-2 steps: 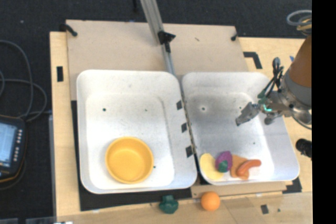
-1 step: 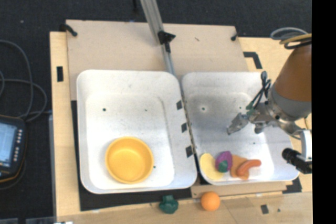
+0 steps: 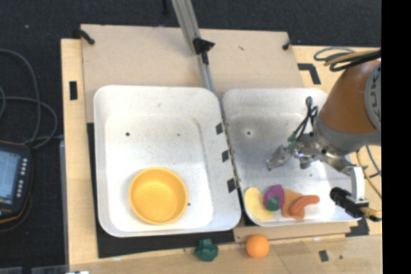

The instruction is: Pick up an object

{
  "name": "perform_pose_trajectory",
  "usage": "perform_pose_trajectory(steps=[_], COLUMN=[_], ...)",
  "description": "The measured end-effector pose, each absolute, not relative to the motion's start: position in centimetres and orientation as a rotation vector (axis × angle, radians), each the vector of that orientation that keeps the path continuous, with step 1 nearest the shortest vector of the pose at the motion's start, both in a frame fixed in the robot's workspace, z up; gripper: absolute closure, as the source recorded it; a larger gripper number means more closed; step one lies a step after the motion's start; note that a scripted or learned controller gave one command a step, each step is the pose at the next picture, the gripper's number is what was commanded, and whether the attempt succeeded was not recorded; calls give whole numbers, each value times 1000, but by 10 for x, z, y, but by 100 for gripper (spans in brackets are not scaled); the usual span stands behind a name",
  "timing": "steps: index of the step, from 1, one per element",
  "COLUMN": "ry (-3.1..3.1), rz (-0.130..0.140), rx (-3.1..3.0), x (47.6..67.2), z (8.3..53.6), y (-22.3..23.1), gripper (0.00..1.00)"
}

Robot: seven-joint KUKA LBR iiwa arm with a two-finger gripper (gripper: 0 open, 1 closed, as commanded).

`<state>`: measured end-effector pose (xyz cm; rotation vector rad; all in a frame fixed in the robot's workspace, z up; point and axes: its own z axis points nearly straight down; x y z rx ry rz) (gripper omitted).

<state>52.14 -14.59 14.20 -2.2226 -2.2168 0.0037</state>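
Bench with two bins (image 3: pixel 109 106); no legible writing. Pincer (image 3: pixel 290 156) over right bin, grip state unclear.

The two bins (image 3: pixel 160 112) looked like matt white plastic, faintly speckled. The yellow bowl (image 3: pixel 158 195) was smooth plastic. The table (image 3: pixel 257 51) was pale, matt wood. The pole (image 3: pixel 182 0) looked metal.

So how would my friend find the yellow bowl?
Look at the left white bin. Near its front edge sits the yellow bowl, round and open at the top. It is far bigger than the small toys in the right bin.
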Motion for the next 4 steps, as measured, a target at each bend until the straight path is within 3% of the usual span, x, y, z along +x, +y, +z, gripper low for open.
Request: perform_pose_trajectory(steps=[1, 2, 3, 4], ry=[-2221, -2219, -2225, -2229], rz=[1, -4, -1, -5], rx=[-2225, -2230, -2222, -2221], x=[522, 523, 524, 526], z=[100, 112, 173, 203], y=[-147, -148, -149, -150], gripper=[0, 100, 100, 100])
